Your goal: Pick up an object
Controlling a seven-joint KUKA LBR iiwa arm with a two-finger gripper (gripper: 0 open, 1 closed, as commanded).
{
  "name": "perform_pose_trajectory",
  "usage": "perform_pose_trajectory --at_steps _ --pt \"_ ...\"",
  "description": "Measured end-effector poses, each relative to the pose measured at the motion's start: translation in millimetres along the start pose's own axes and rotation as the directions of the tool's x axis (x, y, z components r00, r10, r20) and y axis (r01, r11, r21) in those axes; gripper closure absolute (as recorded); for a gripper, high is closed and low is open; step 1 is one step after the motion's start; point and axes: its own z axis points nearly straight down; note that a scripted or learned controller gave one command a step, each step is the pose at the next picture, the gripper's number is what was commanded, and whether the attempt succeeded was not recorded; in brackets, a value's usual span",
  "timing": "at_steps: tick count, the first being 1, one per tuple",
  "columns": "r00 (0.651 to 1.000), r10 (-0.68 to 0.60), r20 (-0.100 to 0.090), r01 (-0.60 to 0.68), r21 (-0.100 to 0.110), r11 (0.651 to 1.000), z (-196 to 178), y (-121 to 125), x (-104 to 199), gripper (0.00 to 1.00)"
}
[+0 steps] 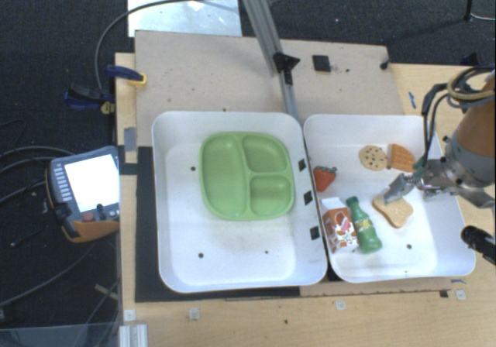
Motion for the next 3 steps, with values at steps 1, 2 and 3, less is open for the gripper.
perform_pose_trajectory --at_steps 1,2,3 --pt "1.000 0.000 0.000 0.000 0.001 1.000 50 -6 -9 0.00" --pt "1.000 -0.002 0.001 0.002 -0.006 1.000 36 -4 -8 1.00" --pt "1.000 -0.004 0.003 0.004 -0.011 1.000 -28 -2 -8 1.00"
